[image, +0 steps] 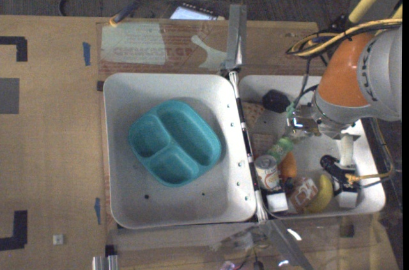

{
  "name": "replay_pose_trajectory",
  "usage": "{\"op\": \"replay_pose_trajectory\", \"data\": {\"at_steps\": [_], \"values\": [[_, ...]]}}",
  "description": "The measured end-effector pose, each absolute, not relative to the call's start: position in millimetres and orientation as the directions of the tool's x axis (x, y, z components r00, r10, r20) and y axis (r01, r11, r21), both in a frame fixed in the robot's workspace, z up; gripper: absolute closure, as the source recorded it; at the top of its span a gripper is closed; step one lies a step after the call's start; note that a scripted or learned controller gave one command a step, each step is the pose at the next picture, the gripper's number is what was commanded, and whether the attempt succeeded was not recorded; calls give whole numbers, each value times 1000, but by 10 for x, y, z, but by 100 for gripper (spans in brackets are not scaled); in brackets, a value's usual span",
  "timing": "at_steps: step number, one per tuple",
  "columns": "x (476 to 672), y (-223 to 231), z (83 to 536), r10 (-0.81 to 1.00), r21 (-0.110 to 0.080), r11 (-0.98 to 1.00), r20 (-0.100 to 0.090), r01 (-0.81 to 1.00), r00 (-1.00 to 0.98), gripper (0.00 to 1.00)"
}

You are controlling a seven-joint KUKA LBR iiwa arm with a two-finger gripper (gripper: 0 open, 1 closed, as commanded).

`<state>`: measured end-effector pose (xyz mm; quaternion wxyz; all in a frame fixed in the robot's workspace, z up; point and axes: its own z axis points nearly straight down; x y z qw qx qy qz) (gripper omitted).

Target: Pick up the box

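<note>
A flat brown box [253, 115] lies in the right bin [374, 198] against its left wall, near the back. My gripper [296, 124] hangs over the middle of that bin, to the right of the box and just above the top of a green bottle [280, 149]. The wrist hides its tips. I see nothing held in it.
A teal divided plate [174, 142] lies in the left bin [121, 96]. The right bin also holds a black object [276, 100] at the back, a can [267, 172], an orange piece [289, 165], a yellow fruit [324, 192], a red-and-white packet [303, 193] and two white blocks [277, 202].
</note>
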<state>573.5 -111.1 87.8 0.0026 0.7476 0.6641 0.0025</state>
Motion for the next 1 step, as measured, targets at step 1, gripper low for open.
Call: {"op": "replay_pose_trajectory", "data": {"at_steps": [1], "values": [[6106, -610, 1863, 998, 4, -64, 0, 998, 64, 100]]}}
